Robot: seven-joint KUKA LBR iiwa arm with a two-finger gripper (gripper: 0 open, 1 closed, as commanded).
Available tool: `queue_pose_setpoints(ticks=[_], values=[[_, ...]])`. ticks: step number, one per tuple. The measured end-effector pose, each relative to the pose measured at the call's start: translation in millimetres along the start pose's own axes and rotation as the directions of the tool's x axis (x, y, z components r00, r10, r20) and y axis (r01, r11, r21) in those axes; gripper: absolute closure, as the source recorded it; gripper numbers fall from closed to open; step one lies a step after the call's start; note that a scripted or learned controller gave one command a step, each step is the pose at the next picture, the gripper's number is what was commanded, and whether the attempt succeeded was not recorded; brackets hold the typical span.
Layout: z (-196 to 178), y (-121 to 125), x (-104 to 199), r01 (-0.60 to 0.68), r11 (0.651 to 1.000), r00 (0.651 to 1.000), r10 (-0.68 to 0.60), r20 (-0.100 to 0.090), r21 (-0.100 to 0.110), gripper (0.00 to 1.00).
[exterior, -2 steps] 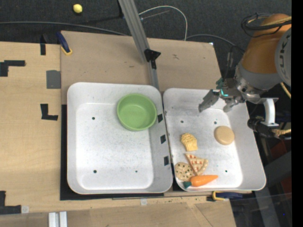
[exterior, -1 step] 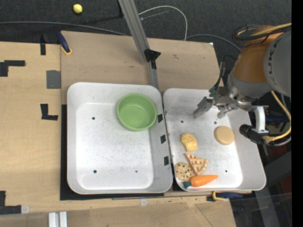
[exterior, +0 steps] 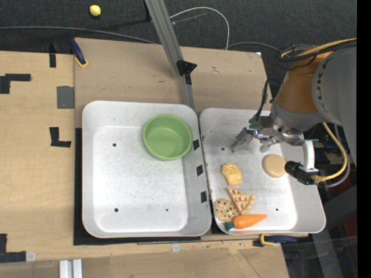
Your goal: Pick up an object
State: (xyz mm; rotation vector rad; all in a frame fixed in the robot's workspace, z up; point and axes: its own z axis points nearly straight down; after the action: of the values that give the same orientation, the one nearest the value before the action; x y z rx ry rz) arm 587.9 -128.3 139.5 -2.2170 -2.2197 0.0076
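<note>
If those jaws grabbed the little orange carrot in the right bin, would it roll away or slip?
The small orange toy carrot tapers to a point, so a push would probably swing it in an arc rather than roll it straight. Its smooth, rounded surface looks slippery. It lies near the white right bin's front wall, which may crowd the grasp.

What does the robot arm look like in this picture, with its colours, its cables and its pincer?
The arm is grey and rounded, with a broad orange band above the wrist. Below it sits a metallic silver wrist part carrying the pincer, which has thin grey fingers. A small black-and-white unit is attached at the side. Yellow and black cables loop around the arm.
</note>
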Motion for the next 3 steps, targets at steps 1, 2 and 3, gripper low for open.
queue_pose_setpoints(ticks=[1, 2, 3], values=[[52, 0, 1, 0.001, 1.0, 1.0, -0.001, 0.002, -0.006, 0.0], [41, 0, 1, 0.001, 1.0, 1.0, -0.001, -0.001, -0.004, 1.0], [-16, -1, 11, 0.001, 1.0, 1.0, -0.001, 0.0, -0.01, 1.0]])
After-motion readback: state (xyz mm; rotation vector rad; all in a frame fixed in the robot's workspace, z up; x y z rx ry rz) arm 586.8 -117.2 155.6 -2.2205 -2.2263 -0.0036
